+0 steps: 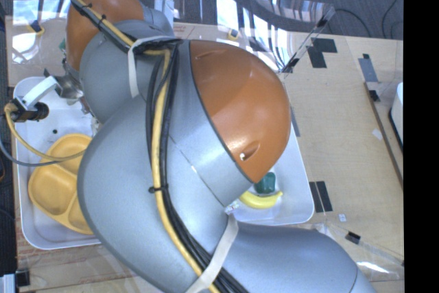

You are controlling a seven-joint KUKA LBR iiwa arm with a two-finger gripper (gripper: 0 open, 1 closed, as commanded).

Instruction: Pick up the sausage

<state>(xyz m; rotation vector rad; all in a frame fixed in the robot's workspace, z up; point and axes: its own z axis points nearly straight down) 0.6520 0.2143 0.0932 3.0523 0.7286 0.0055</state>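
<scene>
Under arm (178, 168), sausage hidden; tool (65, 89) perhaps over left bin (27, 230).

No words, labels, brands or numbers are showing clearly enough to read. The grey and orange arm (206, 147) is carrying no lettering that can be made out, the white bins (302, 206) are showing plain walls, and the dark tape strips (322, 51) on the surface (343, 127) are bearing no print.
</scene>
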